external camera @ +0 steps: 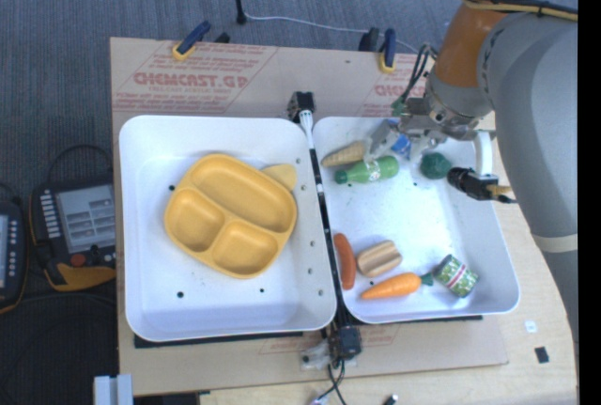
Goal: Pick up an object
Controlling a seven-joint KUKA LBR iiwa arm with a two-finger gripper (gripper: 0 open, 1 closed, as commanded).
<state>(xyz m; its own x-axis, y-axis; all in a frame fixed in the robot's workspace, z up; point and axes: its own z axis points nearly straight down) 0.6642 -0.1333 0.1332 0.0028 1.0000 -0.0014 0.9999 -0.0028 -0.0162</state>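
The grey arm [526,102] with its orange band reaches in over the far right corner of the right-hand shallow white bin [488,234], and its tool [402,138] hangs low above that bin's far end, just over the things lying there; whether it is open or closed cannot be told, and nothing can be seen gripped in it. Directly beneath and slightly nearer than the tool lies a green plastic bottle-shaped toy with a pale label [368,171], on its side, and touching that toy's far left end is a pale yellow corn-like piece [344,154]. Just to the right of the tool sits a small dark green rounded object [435,165], apart from the bottle-shaped toy. Well nearer the camera than the tool, at the bin's near end, lie a red-orange sausage-shaped toy [345,259] along the left wall, a tan bun-like piece [378,257] just beside it, an orange plastic carrot [392,286] near the bun, and a small green-and-white patterned can [457,275] at the carrot's right tip. Far to the left of the tool, across the divide between the bins, the left-hand shallow white bin [155,300] holds a yellow three-compartment plastic tray [230,213], with a pale yellow flat piece [281,174] showing at the tray's far right edge. Both bins rest on a desk covered with brown printed cardboard [188,79].
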